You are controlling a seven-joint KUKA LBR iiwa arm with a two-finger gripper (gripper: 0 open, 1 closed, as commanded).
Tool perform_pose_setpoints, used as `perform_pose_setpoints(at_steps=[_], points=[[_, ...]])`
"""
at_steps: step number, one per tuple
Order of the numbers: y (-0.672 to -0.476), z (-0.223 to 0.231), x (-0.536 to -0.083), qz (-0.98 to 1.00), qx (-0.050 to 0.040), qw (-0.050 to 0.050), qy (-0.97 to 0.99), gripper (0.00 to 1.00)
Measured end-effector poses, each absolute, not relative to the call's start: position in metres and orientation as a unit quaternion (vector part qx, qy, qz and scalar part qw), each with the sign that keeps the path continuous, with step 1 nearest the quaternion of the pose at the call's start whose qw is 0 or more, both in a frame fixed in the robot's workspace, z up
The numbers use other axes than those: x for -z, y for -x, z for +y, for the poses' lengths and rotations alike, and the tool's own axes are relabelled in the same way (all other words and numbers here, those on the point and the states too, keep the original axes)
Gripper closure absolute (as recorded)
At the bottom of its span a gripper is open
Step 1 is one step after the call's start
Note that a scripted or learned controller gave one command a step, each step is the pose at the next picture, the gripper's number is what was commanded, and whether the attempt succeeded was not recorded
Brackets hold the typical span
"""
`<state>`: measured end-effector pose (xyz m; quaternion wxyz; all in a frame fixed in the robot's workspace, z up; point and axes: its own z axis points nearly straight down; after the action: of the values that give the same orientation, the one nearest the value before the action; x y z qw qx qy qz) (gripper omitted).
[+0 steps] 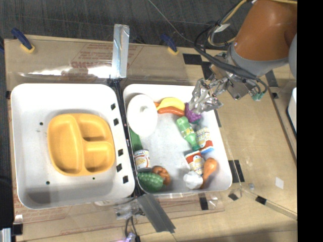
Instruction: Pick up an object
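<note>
Purple toy (193, 114) sits at the upper right of the right bin (166, 137), against the far wall, just right of a yellow-and-red banana-like piece (170, 106). It is small and lumpy; no clear long axis can be read, partly because the fingers cover its top.

Gripper (201, 104) hangs over the bin's upper right corner, tilted, tips reaching down-left to the purple toy. Fingers appear to straddle the toy's upper part, closed onto it; toy still looks to be resting low in the bin.

Arm comes in from upper right of frame, orange band (265, 29) large above the wrist.

Other contents of the right bin:
- white disc (142, 115), upper left
- green bottle (187, 131), long axis running upper left to lower right, just below the purple toy
- can (142, 160), near the left wall
- green knobbly piece (150, 181), lower left
- carrot (209, 168), lower right, pointing down-left

Left bin (30, 150) holds a yellow divided tray (81, 144), centre.
</note>
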<state>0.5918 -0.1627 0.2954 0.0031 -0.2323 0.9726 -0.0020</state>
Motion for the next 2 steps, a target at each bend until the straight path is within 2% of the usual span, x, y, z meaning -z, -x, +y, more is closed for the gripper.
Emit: perform_pose_setpoints(at_steps=[1, 2], points=[[-0.538, -0.136, -0.260, 0.980, -0.0003, 0.000, 0.199, 1.00], [-0.575, -0.176, -0.305, 0.992, 0.0015, 0.002, 0.127, 1.00]])
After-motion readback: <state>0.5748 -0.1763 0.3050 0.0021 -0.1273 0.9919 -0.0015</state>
